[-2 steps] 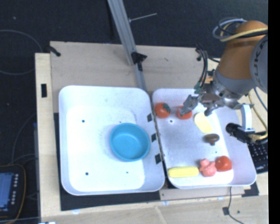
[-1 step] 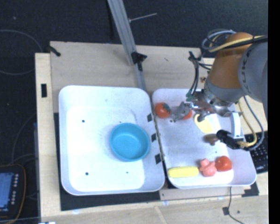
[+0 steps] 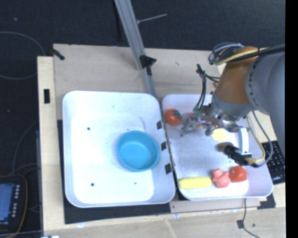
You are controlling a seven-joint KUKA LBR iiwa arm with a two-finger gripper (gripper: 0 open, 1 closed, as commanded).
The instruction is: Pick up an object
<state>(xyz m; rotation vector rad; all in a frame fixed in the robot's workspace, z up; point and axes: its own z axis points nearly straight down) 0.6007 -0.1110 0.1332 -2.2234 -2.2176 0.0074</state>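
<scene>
Objects for the pick lie scattered in the right bin (image 3: 268,185). Nearest the tool is a small red-orange piece with a green top, perhaps a toy tomato (image 3: 172,116), close to the bin's upper left wall. It lies just left of the gripper (image 3: 194,124), slightly higher in the frame, apart from it and not touching. The piece looks round, so I see no long axis to align with; the coming move would mostly be a short shift toward the left of the frame.

A pale yellow item (image 3: 219,134) lies just right of the tool, partly under the wrist. Along the bin's lower edge sit a yellow oblong block (image 3: 194,183), its long axis running left to right, then a pink lump (image 3: 219,178) and a red piece (image 3: 238,173), the last two touching or nearly so. All three are well below the tool.

The gripper hangs low over the upper middle of the bin, and nothing shows between its jaws. Whether the jaws are spread or pressed together I cannot tell at this resolution.

Further out, the left bin (image 3: 79,108) holds a blue bowl (image 3: 137,150) near its right side, well apart from the tool.
</scene>
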